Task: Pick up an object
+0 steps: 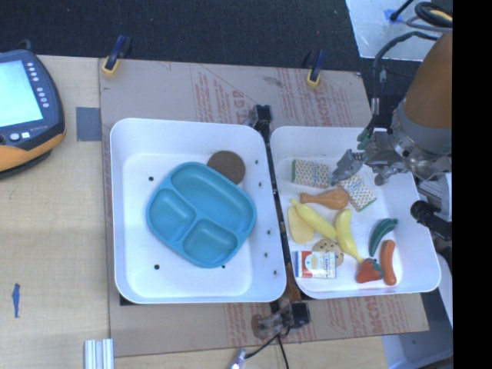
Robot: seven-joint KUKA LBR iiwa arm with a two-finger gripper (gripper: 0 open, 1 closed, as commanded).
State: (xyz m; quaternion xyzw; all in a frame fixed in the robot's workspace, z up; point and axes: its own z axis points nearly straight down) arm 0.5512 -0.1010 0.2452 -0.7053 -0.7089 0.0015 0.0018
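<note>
The grey arm with the orange band is reached in from the right over the right white bin [430, 283]. Its two-finger gripper [355, 162] is spread apart, just above the small patterned packet [358, 192] beside the brown toy drumstick [328, 200].

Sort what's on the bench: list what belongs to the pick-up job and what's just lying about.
Job:
- hand over the right white bin
- tan toy drumstick
- yellow toy banana
- green toy pepper
- red toy sausage

Lying about:
- blue compartment plate
- brown round disc
- orange-rimmed control tablet
</note>
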